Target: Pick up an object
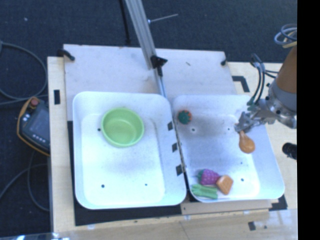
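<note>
Two bins, one arm over the right bin

Two shallow white bins sit side by side on the bench (115, 66). Left bin (90, 184) contains a light green bowl (123, 127), upright, in its upper left part. Right bin (265, 181) contains several small items. A small round item, green with a red-orange patch (185, 116), lies near the bin's upper left corner, close to the divider between the bins. At the lower edge lie three items grouped together: a purple toy resembling a grape bunch (209, 176), a flat green piece (204, 191) just below it and touching, and an orange piece (225, 184) just beside both on the right.

The arm (286, 91) enters from the right, its wrist over the upper right part of the right bin. The jaws (244, 124) point down and to the left. Directly beneath them is an orange-tan pear-shaped object (246, 143), its narrow end up at the jaw tips. Whether the jaws are clenched on that narrow end or merely beside it cannot be determined at this resolution. The object appears against the bin floor, well apart from the grouped items below.

A slanted aluminium post (141, 26) rises from the bench behind the bins. A pendant with an orange casing (34, 126) lies on the dark floor to the left.
</note>
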You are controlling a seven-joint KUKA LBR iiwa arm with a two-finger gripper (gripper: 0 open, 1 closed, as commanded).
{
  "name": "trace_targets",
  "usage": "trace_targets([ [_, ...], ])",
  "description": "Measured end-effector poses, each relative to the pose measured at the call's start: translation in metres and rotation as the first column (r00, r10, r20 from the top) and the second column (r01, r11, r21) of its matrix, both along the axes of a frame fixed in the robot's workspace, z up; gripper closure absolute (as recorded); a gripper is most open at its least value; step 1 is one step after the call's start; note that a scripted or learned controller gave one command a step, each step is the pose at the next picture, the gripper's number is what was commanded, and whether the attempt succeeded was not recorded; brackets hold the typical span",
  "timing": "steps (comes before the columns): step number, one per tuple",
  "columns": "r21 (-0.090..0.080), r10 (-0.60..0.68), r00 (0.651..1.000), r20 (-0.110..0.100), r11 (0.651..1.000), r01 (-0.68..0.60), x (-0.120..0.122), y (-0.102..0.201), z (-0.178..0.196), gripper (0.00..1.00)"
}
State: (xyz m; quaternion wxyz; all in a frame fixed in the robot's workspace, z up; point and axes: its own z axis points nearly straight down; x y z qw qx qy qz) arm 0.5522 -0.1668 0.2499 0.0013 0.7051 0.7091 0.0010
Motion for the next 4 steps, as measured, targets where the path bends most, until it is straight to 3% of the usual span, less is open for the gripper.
trace_targets([
  [3,0.002,0.003,1.000,-0.001,1.000,-0.003,0.036,0.143,0.013,1.00],
  [4,0.000,0.000,1.000,-0.003,1.000,0.000,0.052,0.192,-0.004,1.00],
])
